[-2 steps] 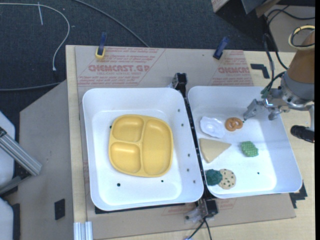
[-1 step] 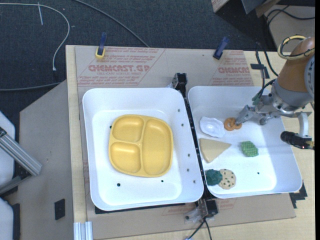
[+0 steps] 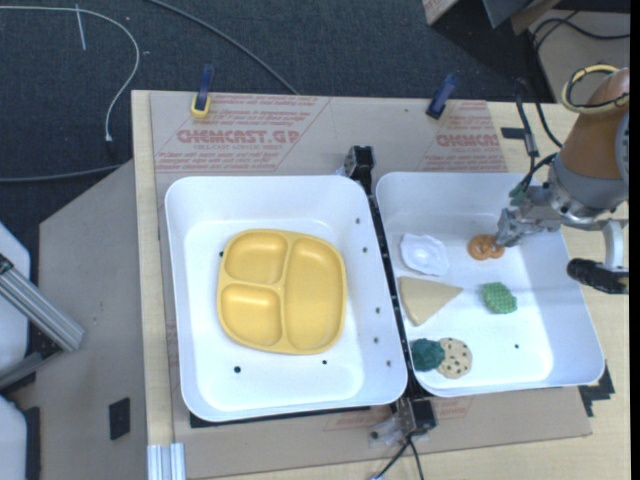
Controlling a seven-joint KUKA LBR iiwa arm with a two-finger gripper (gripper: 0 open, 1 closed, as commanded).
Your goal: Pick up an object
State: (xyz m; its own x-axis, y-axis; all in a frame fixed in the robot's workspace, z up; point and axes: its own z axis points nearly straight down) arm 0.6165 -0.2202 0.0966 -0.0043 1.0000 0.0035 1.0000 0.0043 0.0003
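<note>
The right bin (image 3: pixel 560 363) holds several small toy foods. An orange-brown pretzel-like piece (image 3: pixel 486 249) lies near its middle, and my gripper (image 3: pixel 508 230) hangs right over it, its tip at the piece's upper right edge. A white fried-egg piece (image 3: pixel 424 254) lies to the left. Below it sits a pale cheese wedge (image 3: pixel 425 298). A light green broccoli piece (image 3: pixel 498 298) lies to the right of the wedge. At the front a dark green piece (image 3: pixel 427 353) touches a chip cookie (image 3: pixel 454 357).
The left bin (image 3: pixel 190 228) holds a yellow three-compartment plate (image 3: pixel 283 290). Black clamps (image 3: pixel 360 160) stand between the bins at the back. Blue clips (image 3: pixel 204 103) pin the cardboard base. The arm's orange band (image 3: pixel 590 138) rises at the right edge.
</note>
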